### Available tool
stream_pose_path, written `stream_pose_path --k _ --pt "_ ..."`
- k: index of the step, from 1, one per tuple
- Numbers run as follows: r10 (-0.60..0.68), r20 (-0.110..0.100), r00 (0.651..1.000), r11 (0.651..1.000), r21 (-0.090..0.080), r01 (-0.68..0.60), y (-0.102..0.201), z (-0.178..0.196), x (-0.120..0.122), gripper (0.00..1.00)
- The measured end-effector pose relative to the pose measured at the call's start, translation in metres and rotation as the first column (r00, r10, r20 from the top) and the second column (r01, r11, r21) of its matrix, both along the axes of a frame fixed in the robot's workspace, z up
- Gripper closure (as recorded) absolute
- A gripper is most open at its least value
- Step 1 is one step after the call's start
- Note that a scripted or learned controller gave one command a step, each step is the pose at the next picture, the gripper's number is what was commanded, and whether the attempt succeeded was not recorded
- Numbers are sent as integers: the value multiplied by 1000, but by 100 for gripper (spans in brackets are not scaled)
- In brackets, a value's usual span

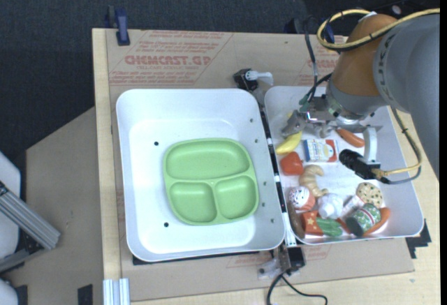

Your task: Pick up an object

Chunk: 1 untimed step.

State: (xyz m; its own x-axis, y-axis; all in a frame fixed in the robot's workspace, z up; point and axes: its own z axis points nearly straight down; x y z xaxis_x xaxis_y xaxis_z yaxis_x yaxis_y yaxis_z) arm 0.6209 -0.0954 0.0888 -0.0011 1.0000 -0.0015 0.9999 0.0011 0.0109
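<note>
- The gripper (312, 119) hangs low over the far end of the right bin (412, 216), just above and beside the yellow banana (289, 143); I cannot tell how it is set, and nothing can be seen held in it
- The banana, lying against the bin's left wall, looks the likeliest pick; a good descent would come straight down across its narrow width, staying off the wall
- The small white carton (320, 150) and red tomato (291, 163) lie just beside the banana and could be nudged or caught along with it
- Nearer the camera sits a crowded heap: a croissant (313, 172), a cookie (367, 192), a green-labelled can (364, 218)
- The left bin (133, 157) carries a green divided tray (209, 180), well clear of the work
</note>
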Motion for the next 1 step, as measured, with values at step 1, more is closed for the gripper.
stream_pose_path --k 1 --pt "-1 -3 1000 1000 -2 1 -36 51 48 0"
